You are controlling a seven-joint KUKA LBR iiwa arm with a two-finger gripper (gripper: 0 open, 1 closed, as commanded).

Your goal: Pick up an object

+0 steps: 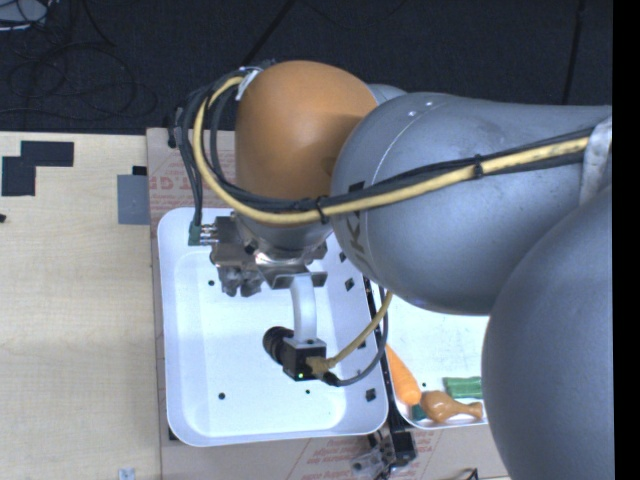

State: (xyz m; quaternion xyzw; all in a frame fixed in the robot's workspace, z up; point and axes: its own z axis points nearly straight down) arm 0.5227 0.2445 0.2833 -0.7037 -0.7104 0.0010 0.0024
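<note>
**A:** Nearest us, in the right bin point(452, 340), there's an orange carrot-shaped piece point(401, 372), a tan piece point(447, 405) touching its lower end, and a green piece point(463, 386) just beside that. Those are the candidates for picking.

**B:** And the gripper point(243, 276) is well apart from all three! It hangs over the left bin point(190, 368), towards its far side. Open or closed, I can't tell from this angle.

**A:** That's the risk. The floor beneath it looks like bare white plastic (just a few dark specks), so a descent here probably closes on nothing.

**B:** Further back, the arm point(450, 198), with its orange band point(295, 118), covers much of the right bin. Swinging across low could clip the wall between the bins or knock the carrot-shaped piece aside.
</note>
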